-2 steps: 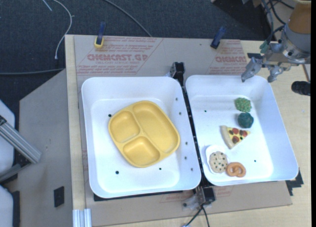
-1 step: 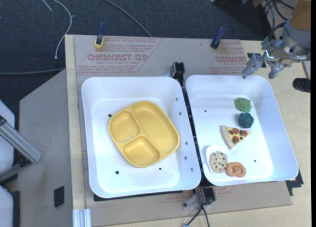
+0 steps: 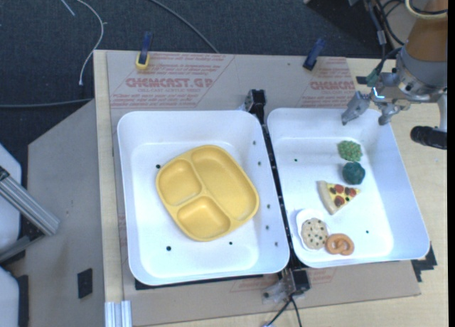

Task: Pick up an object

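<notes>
My gripper [image 3: 370,114] hangs over the far edge of the right bin [image 3: 398,197], open, with nothing between its fingers. Just below it in that bin lie a light green broccoli piece [image 3: 349,150] and a dark green round piece [image 3: 353,173]. A toy pizza slice [image 3: 337,195] lies nearer the bin's middle. At the front of the bin a cookie [image 3: 313,232] and a small pretzel [image 3: 340,245] rest on a little white plate [image 3: 304,217].
The left bin [image 3: 135,176] holds a yellow divided tray [image 3: 206,192]. Blue clamps [image 3: 146,48] [image 3: 313,54] stand at the bench's far edge, and a black bracket [image 3: 255,99] sits between the bins. Cables trail over the dark floor behind.
</notes>
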You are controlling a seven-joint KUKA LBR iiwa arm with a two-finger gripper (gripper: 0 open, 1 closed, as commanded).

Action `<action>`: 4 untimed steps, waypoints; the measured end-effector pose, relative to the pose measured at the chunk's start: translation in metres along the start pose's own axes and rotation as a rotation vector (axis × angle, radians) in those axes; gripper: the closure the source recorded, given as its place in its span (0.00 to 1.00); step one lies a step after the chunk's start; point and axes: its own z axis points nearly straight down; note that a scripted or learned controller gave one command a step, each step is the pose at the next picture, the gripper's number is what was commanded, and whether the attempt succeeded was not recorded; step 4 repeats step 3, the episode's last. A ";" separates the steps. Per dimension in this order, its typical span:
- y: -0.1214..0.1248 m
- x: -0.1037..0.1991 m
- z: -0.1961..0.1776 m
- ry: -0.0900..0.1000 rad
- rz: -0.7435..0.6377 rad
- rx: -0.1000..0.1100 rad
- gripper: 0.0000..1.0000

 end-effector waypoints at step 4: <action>0.009 0.002 0.092 -0.002 -0.003 -0.008 1.00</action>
